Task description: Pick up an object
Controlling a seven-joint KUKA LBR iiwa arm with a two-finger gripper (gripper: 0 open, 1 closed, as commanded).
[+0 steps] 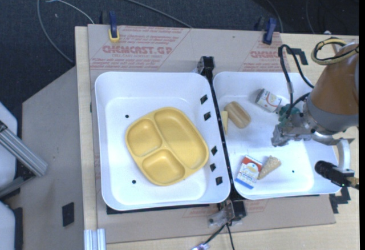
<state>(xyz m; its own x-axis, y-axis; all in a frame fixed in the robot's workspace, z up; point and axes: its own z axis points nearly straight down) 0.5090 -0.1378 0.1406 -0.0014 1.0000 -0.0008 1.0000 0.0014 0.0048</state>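
Note:
The right bin [296, 183] holds a tan bread-like roll [238, 115], a small white and grey can [268, 100] lying on its side, a red, white and blue carton [248, 172] and a tan wedge-shaped piece [270, 166]. My gripper [280, 137] reaches down into this bin from the right, low over the white floor. It is right of the roll, below the can and above the wedge. Nothing shows between its fingers. The arm's orange band [336, 92] is above it.
The left bin [108, 129] carries a yellow three-compartment plate [165, 145]. A black divider with clips [212, 123] runs between the two bins. Cables loop near the arm at the upper right. A yellowish piece [224, 121] lies by the divider.

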